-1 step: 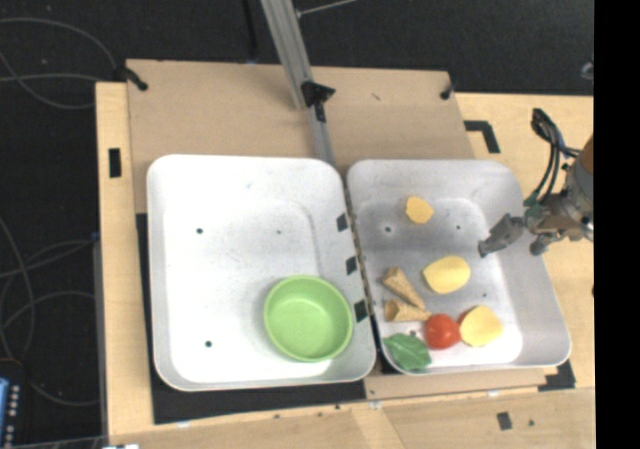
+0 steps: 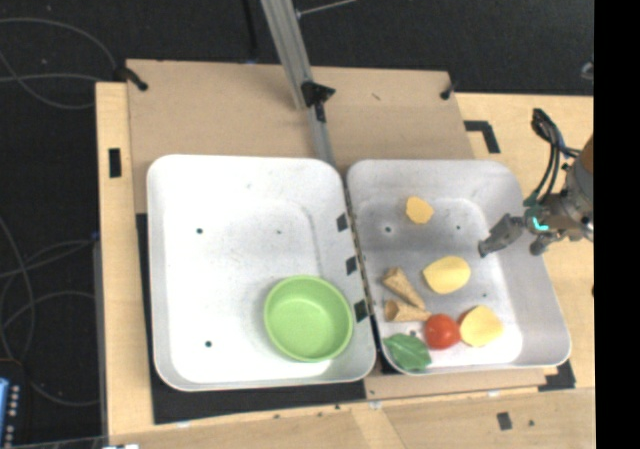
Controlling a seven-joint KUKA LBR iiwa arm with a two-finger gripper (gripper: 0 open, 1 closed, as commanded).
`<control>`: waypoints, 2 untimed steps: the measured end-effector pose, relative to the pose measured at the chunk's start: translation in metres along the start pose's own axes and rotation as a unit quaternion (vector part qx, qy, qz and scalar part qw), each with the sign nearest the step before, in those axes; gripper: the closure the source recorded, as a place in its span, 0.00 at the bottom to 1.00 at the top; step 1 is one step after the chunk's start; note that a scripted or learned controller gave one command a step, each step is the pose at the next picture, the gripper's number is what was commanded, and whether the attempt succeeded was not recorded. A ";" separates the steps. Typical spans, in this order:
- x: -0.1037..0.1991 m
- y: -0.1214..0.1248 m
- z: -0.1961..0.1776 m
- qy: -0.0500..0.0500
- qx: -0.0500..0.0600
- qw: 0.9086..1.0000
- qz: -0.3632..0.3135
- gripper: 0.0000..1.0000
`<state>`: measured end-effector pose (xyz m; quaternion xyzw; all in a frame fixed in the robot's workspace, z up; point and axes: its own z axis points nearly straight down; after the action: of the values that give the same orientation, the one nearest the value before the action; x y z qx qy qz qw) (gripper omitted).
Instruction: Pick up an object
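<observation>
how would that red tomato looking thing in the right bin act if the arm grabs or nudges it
The red tomato looks round and smooth, so a nudge would probably roll it, though the green leaf and yellow piece flanking it may stop it. Its glossy curve could slip from a pinch. It is likely a light toy, but that cannot be confirmed.

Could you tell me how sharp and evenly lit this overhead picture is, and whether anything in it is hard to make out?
In the camera view, lighting is soft and even: the left bin and right bin show no harsh glare, and the green bowl casts only a faint shadow; the image is slightly soft overall, and the gripper at the right bin's edge is dark and blurred, so detail there is lost.
</observation>
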<state>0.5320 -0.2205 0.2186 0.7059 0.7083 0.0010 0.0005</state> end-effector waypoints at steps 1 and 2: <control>0.000 -0.010 0.057 -0.001 0.003 1.000 0.002 0.00; -0.002 -0.002 0.114 -0.001 0.003 1.000 0.003 0.00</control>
<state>0.5298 -0.2226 0.1046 0.7078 0.7064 -0.0021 -0.0008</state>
